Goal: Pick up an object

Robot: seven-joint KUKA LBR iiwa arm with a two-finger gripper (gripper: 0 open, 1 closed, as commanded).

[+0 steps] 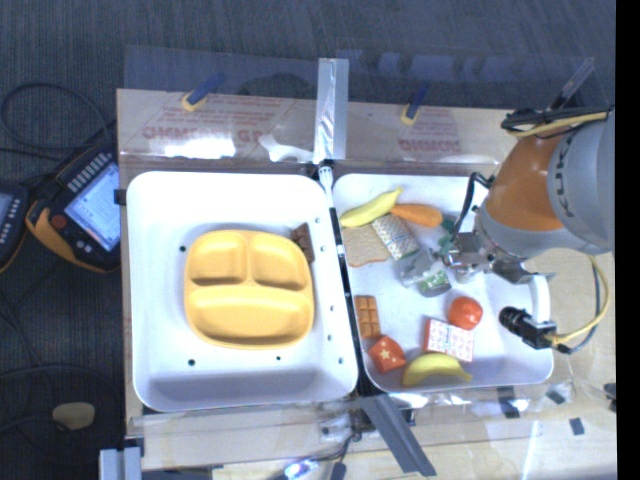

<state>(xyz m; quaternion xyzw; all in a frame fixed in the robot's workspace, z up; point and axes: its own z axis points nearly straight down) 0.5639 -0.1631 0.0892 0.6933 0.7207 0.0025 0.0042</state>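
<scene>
The small grey-green object (432, 280) lies in the middle of the right bin (520, 368), just under my gripper (455, 260) (my own wrist hides the tips, so I cannot tell their state). The red tomato (465, 313) and the silver packet (394, 235) are near; if I close off-centre, I may push the object or catch a neighbour instead.
</scene>
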